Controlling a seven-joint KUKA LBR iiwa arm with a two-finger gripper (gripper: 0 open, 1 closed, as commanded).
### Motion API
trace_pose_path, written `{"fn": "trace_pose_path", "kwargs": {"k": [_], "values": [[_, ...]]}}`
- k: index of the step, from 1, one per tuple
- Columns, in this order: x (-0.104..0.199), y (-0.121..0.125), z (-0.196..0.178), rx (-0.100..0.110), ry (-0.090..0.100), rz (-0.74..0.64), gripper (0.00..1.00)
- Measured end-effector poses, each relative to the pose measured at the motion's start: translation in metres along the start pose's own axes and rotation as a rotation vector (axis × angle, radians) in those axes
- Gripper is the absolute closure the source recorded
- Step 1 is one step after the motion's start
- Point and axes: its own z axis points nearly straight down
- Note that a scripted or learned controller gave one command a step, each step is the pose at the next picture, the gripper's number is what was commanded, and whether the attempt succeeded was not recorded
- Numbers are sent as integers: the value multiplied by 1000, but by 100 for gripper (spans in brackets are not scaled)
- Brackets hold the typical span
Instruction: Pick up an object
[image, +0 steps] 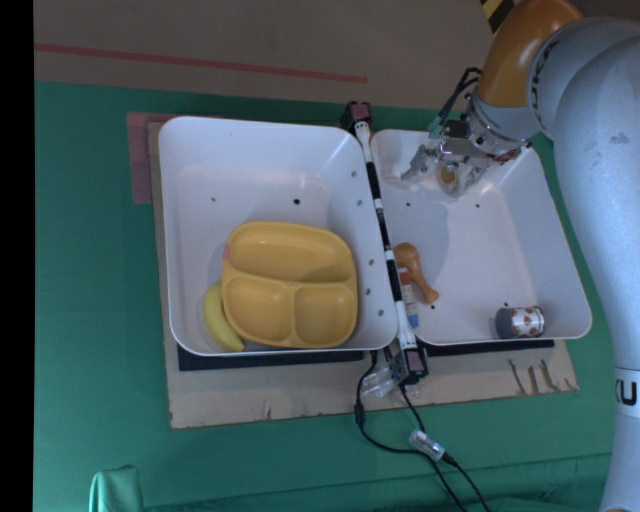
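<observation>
Grey arm: seen coming in from the right, with an orange band above the wrist.
Gripper (447, 172): seen low over the far part of the right bin (520, 240), near the wall between the bins.
Fingers: it cannot be told whether they are wide or narrow, as they are blurred; something small and pale orange is seen at the tips, but a hold is not shown.
Brown toy (414, 272): laid flat in the right bin by the middle wall; its long side is pointed from far-left to near-right.
Small can (520, 321): laid on its side in the near right corner, long side across.
Left bin (250, 160): a yellow tray (290, 285) and a banana (219, 318) are kept inside.
</observation>
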Motion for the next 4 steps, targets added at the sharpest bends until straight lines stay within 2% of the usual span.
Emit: {"fn": "trace_pose_path", "kwargs": {"k": [1, 2, 3, 4], "values": [[-42, -5, 0, -11, -6, 2, 0], [-45, -1, -19, -26, -17, 4, 100], [-44, -1, -19, -25, -15, 4, 0], [-48, -88, -1, -21, -8, 0, 0]]}}
